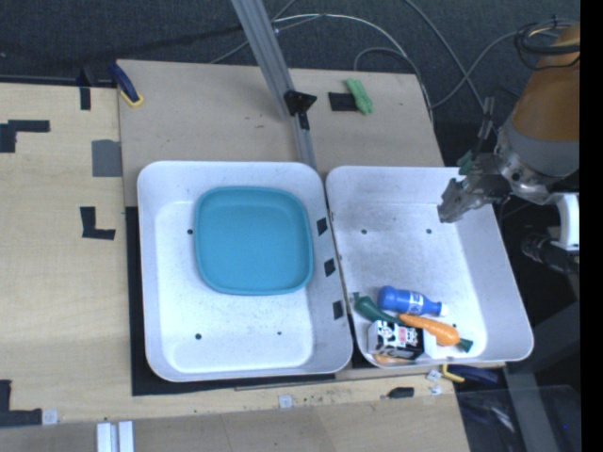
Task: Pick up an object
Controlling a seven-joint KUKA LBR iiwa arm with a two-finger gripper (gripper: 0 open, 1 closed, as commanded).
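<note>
My gripper (452, 205) hangs over the upper right part of the right bin (396, 224), with nothing visibly between its fingers. Several small objects lie bunched in that bin's near corner: a blue bottle (409, 301), an orange carrot-shaped toy (431, 328) with a green tip, and a small black-and-white item (394, 337). They sit well below and left of the gripper. A square teal plate (252, 239) rests in the left bin (170, 328).
A slanted metal pole (273, 59) rises behind the bins, with a black clamp near its base. A green marker (359, 96) lies on the bench behind the right bin. Cables loop at the upper right.
</note>
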